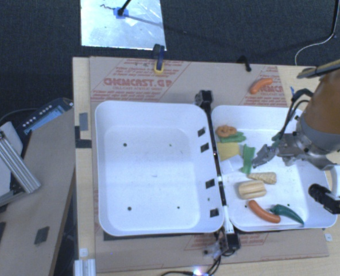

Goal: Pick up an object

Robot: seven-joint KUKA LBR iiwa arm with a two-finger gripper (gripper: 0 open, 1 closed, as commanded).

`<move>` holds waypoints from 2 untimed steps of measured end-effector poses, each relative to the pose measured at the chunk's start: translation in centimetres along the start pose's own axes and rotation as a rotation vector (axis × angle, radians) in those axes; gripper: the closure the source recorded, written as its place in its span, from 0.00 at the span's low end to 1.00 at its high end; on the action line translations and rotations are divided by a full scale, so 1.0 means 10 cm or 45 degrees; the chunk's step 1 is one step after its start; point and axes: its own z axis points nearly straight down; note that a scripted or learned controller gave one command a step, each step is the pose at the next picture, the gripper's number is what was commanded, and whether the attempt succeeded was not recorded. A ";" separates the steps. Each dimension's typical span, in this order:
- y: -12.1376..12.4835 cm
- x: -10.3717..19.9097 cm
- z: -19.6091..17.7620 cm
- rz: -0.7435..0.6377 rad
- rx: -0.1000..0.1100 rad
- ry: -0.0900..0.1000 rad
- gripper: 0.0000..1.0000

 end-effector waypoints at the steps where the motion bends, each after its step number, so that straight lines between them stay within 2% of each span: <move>1: -0.31 0.27 1.15 -0.001 0.000 -0.002 0.00; 2: 0.55 0.15 1.11 -0.004 -0.011 -0.003 0.00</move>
